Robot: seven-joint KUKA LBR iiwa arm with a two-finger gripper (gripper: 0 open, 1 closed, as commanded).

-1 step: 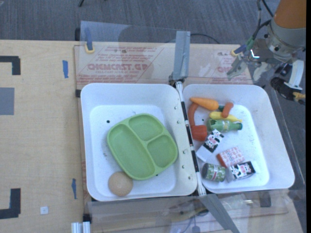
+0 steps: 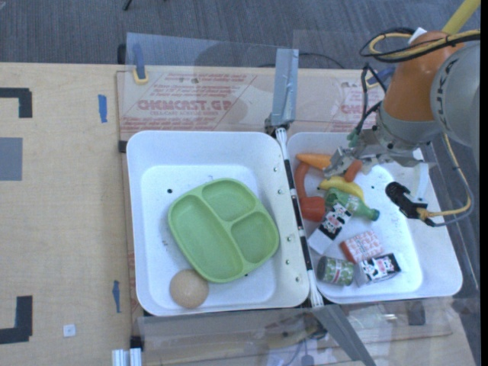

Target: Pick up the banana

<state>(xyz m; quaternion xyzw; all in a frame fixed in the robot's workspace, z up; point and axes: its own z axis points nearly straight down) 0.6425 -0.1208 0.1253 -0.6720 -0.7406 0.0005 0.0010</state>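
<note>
**Arm over the right bin, banana just below the fingers**

The gripper [image 2: 345, 161] hangs over the upper part of the right bin [image 2: 442, 269], and whether its parts are apart or together cannot be told, as the wrist hides them. The banana [image 2: 341, 186] lies just below it, on the bin floor, yellow and curved, with nothing visibly clamped around it. Just left of the gripper is a carrot [image 2: 313, 159], and below that a red pepper [image 2: 309, 203]. Under the banana a green bottle [image 2: 352, 205] lies tilted, beside a small black-and-white carton [image 2: 333, 222]. Further down sit a red-and-white packet [image 2: 360, 245], another black-and-white carton [image 2: 379, 266] and a green jar [image 2: 336, 271]. Well to the left, the other bin [image 2: 145, 166] holds a green divided plate [image 2: 223, 229] and a tan ball [image 2: 187, 288].
</note>
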